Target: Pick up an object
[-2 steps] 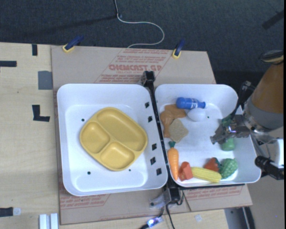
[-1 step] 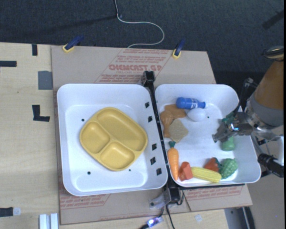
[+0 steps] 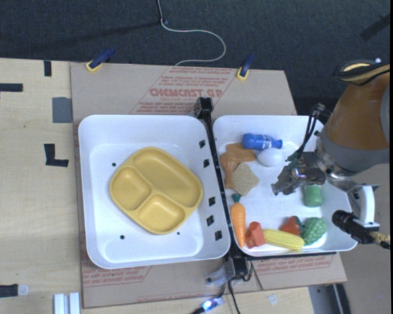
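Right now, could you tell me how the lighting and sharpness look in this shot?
Camera view: the light is soft and even, with faint shadows inside the left bin; the yellow tray is reasonably sharp with mild sheen; the gripper is dark and slightly blurred over the right bin; bin edges bow slightly, suggesting mild lens distortion.

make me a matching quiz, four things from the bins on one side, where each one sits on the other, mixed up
Things:
1. yellow divided plate
2. blue bottle
3. corn cob
4. carrot

Places:
A. near edge of the right bin, beside the broccoli
B. by the divider wall, in the right bin's near left part
C. middle of the left bin
D. far part of the right bin, just above the white egg

Pairs: 1-C, 2-D, 3-A, 4-B
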### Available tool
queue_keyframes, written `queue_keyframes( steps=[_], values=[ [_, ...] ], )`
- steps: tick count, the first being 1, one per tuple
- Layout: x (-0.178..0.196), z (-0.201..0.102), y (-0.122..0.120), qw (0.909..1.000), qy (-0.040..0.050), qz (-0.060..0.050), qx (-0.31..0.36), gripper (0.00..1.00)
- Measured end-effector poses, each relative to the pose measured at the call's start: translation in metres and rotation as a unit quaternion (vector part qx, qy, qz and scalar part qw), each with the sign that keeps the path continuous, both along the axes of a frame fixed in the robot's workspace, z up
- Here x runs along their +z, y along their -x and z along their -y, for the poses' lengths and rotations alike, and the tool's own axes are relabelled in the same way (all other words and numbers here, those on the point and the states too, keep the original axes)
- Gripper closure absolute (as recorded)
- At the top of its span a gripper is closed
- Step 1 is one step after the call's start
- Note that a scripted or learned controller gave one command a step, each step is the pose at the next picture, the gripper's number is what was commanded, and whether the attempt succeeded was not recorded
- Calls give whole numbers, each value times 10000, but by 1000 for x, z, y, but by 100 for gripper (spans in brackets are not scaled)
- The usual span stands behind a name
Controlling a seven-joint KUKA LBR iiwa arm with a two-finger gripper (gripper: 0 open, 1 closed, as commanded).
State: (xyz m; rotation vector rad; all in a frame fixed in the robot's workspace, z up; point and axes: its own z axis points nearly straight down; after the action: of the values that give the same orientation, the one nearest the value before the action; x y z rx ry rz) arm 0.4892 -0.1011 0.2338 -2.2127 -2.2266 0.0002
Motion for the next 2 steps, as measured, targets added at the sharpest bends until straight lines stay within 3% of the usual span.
queue_keyframes(
  steps=[1,2],
  values=[
    [1,-59,-2,10000,-3,-3,8,100],
    [-1,-63,-6,10000,6,-4,-19,100]
  ],
)
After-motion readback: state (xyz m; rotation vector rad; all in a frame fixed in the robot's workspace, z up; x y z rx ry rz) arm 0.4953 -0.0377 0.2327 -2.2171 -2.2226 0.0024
